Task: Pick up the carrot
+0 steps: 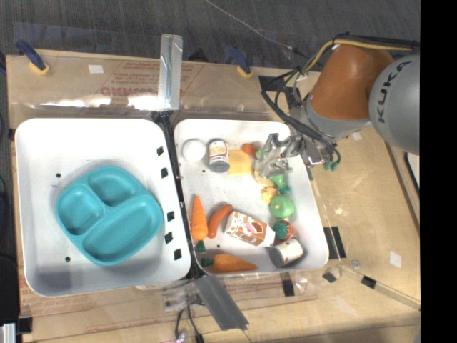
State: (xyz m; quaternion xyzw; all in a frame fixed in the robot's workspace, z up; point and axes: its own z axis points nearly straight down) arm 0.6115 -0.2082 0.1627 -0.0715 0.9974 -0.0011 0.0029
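1. The hand (273, 157) hangs low over the upper part of the right bin (313, 200). I cannot tell how it is set or if it has hold of something, because small items crowd under it.
2. The carrot (198, 219) lies well to the lower left of the hand, close by the bin's left wall, and nothing touches it. A second carrot (228, 264) lies below it at the bottom wall, even farther from the hand.
3. I judge the task is at the beginning: the reach, the grasp and the lift are all left to do.
4. Writing: "KUKA" is readable on the grey arm (400, 106). The small carton (246, 230), lower left of the hand, has a picture, but its text is too small to read.
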